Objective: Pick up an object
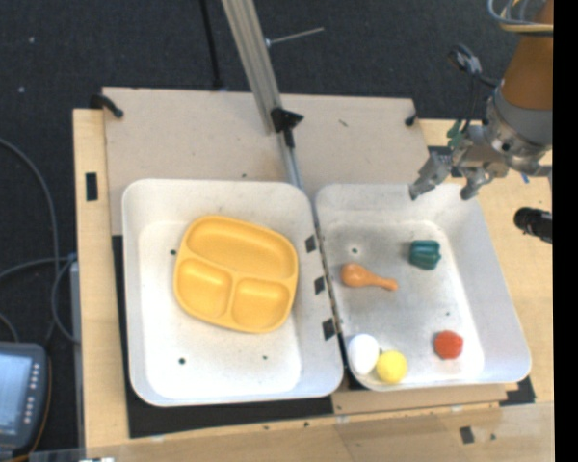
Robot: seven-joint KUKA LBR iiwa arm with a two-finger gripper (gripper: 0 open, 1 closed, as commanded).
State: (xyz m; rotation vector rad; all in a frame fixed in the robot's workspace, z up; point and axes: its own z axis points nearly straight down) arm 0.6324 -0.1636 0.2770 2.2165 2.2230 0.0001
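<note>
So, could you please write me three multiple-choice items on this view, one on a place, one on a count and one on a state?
1. Where does the yellow divided plate lie?
A. In the left bin
B. In the right bin
C. On the bare bench

2. How many small objects lie in the right bin?
A. Three
B. Five
C. Seven

3. How do the fingers of the hand stand?
A. Spread apart with nothing between them
B. Shut on the teal object
C. Shut on the plate

Key: 1 A, the plate sits inside the left bin. 2 B, a teal object, an orange object, a red one, a yellow ball and a white ball. 3 A, the fingers hang apart above the bin's far rim.
</note>
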